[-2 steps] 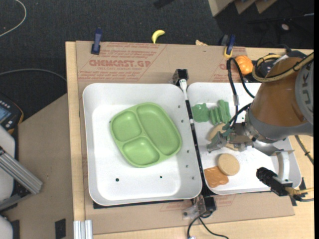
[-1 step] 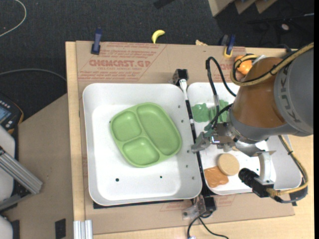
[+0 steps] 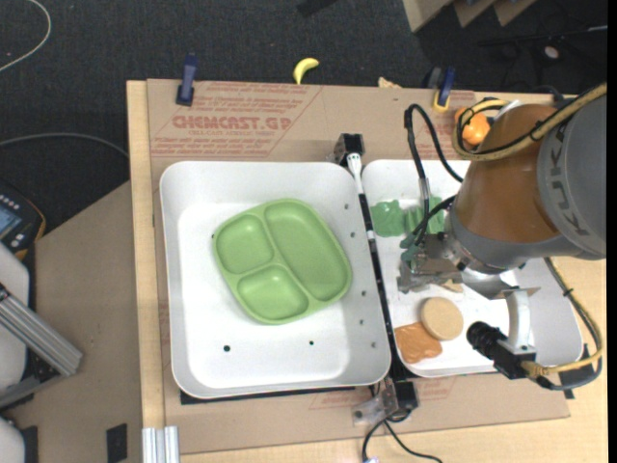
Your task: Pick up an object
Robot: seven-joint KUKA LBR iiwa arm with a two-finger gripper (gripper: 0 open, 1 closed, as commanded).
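Tool (image 3: 421,270) sits low in right bin (image 3: 569,340), over green item (image 3: 390,217) by the divider; can't tell its state w/ arm (image 3: 521,201) blocking. Tan disc (image 3: 442,318) overlaps orange piece (image 3: 417,341) just below. Green tray (image 3: 280,258) lies in left bin (image 3: 188,287).

floor (image 3: 87,56): dark carpet | bench (image 3: 241,123): brown board | clamps (image 3: 186,79): blue

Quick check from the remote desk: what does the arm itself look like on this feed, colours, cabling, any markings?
The arm has a bulky grey link with dark lettering at the frame's right edge, then a wide orange band. Below that sits a grey metallic wrist section leading to the gripper. Black cables loop along its left side, and yellow-and-black wiring runs over the top. A black fitting trails beneath.
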